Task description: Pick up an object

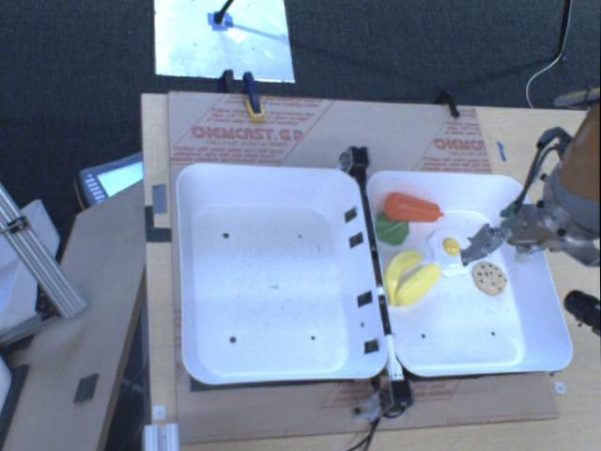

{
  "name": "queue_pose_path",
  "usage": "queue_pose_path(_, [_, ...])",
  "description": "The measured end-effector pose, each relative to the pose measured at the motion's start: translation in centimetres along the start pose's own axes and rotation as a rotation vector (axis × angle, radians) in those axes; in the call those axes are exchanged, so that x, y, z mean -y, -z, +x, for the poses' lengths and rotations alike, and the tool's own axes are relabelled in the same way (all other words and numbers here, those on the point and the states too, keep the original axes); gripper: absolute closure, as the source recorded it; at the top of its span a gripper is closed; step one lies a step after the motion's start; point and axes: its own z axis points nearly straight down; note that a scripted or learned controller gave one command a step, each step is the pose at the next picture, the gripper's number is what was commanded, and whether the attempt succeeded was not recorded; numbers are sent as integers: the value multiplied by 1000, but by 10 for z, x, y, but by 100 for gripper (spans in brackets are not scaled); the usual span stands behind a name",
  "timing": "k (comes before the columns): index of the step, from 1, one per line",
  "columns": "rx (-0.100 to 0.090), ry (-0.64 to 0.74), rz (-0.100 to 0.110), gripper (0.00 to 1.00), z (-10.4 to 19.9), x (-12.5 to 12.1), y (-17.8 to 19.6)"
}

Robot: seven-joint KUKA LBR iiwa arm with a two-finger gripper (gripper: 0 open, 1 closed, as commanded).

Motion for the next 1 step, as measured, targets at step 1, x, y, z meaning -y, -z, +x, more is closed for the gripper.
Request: queue_pose_path(1, [1,5,-3,0,15,-94,-50])
